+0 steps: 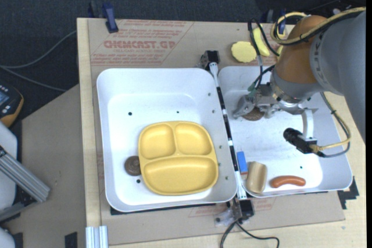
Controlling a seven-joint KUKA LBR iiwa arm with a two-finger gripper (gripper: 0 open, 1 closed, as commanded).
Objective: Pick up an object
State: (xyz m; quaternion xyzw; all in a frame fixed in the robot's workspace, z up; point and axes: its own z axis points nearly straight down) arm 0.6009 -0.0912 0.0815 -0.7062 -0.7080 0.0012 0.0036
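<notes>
The grey metal two-finger gripper (251,107) sits low in the right white plastic bin (325,183), near its upper left corner, right over a small round brown disc (253,115). How far it is spread, and whether it grips the disc, I cannot tell from this slant. Nearer the front lie a tan plastic cup (256,177), a blue block (241,161) and a red-orange sausage toy (288,182). The left white plastic bin (113,90) holds a yellow three-part divided plate (176,157) and a brown disc (132,166) touching it.
</notes>
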